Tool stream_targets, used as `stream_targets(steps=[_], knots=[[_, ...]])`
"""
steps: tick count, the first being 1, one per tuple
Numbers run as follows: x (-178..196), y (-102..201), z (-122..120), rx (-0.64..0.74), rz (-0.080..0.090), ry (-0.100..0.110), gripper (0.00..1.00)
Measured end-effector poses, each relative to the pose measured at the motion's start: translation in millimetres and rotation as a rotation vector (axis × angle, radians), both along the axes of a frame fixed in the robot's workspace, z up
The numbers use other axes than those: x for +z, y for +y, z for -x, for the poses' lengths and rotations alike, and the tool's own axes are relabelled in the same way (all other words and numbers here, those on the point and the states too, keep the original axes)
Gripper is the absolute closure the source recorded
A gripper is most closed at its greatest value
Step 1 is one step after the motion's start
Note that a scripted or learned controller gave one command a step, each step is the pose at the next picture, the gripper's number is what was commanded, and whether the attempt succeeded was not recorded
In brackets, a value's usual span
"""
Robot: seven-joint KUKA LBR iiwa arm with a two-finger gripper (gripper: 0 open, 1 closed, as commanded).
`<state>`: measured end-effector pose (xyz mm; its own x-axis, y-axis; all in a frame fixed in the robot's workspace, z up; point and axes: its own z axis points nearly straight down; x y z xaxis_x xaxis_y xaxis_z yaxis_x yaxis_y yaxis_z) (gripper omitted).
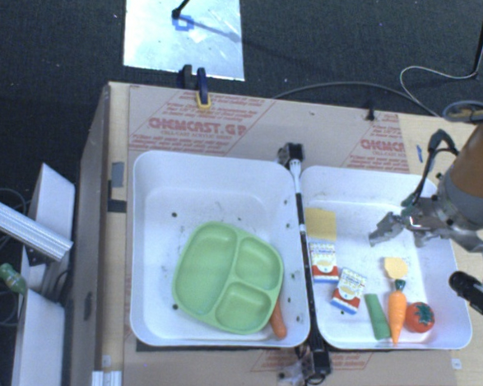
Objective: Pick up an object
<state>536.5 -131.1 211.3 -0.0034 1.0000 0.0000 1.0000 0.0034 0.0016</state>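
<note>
My gripper (404,227) hovers over the upper right part of the right bin (365,191), open, with nothing between its fingers. Just below it lies a small yellow piece (396,267). Further down lie a carrot (396,311), a red tomato (419,317) and a green stick (376,315) near the bin's front edge. Two small red-and-white cartons (324,261) (349,290) lie in the middle. A yellow square slice (321,222) lies to the gripper's left.
The left bin (167,191) holds a green divided plate (228,277) and a brown sausage (278,323) at its front right corner. A black-and-white bar (300,217) runs along the wall between the bins.
</note>
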Motion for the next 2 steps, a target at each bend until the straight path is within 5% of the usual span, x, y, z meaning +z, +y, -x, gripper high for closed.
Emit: stream_targets(steps=[1,2], knots=[[-123.9,-36.1,38.6,-0.005,0.004,-0.006,0.00],[-114.7,-35.4,38.1,-0.003,0.004,-0.007,1.00]])
